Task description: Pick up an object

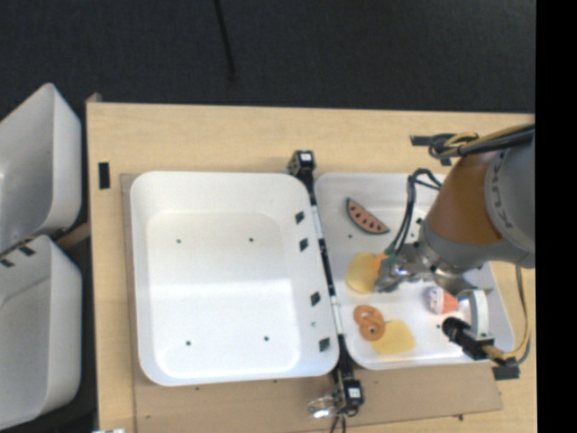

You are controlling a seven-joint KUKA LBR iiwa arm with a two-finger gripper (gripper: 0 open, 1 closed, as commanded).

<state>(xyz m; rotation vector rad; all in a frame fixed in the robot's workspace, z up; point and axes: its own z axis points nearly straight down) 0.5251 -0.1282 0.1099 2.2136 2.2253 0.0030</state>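
Two white bins sit side by side on my counter (108, 269).

Item 1: left bin (216, 197), well to the left of my gripper, bare white floor showing.

Item 2: right bin (343, 188), the one my gripper is lowered into.

Item 3: brown pretzel-shaped piece (367, 320), below and slightly left of my gripper, lying against a pale yellow piece.

Item 4: pale yellow flat piece (397, 339), below my gripper, touching the pretzel shape at its lower right.

Item 5: yellow rounded object (363, 271), just to the left of my gripper and touching or nearly touching it.

Item 6: reddish-brown slice with dark spots (365, 216), above and left of my gripper, lying apart from the rest.

Item 7: my gripper (392, 273), low in the right bin beside the yellow object; I cannot tell how its fingers stand.

Item 8: small pink and white object (440, 301), to the right of and slightly below my gripper, partly under my wrist.
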